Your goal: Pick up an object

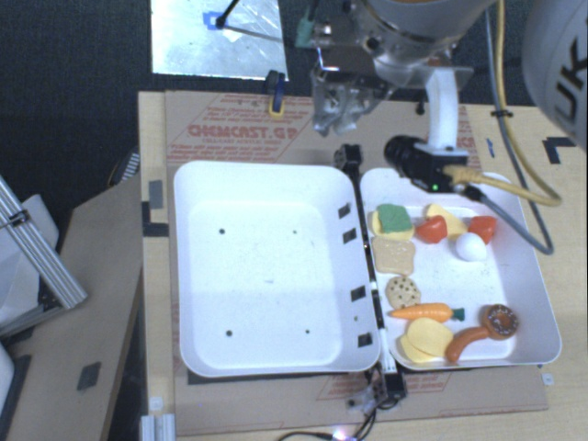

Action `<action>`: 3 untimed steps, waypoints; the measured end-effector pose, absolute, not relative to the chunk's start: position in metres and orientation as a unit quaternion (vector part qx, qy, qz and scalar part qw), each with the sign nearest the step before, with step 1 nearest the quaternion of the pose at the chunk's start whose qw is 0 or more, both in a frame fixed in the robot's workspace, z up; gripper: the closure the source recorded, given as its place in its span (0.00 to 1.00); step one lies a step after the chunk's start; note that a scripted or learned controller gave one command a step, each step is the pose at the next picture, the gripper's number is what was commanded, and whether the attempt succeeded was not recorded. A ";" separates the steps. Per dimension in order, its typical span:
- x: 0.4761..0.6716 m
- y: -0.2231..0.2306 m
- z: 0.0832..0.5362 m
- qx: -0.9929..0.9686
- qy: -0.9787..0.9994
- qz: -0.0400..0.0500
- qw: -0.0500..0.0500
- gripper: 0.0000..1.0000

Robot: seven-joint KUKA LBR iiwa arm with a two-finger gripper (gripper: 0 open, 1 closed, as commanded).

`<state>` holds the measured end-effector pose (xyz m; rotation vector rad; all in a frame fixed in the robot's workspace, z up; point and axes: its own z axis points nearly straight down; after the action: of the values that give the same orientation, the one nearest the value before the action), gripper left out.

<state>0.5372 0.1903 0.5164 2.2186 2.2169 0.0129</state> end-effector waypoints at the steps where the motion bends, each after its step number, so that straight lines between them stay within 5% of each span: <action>1: 0.500 0.214 0.529 0.704 0.710 0.002 0.000 1.00; 3: 0.486 0.234 0.535 0.705 0.709 0.001 0.000 1.00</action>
<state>0.4865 0.2341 0.5349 2.2161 2.2262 0.0033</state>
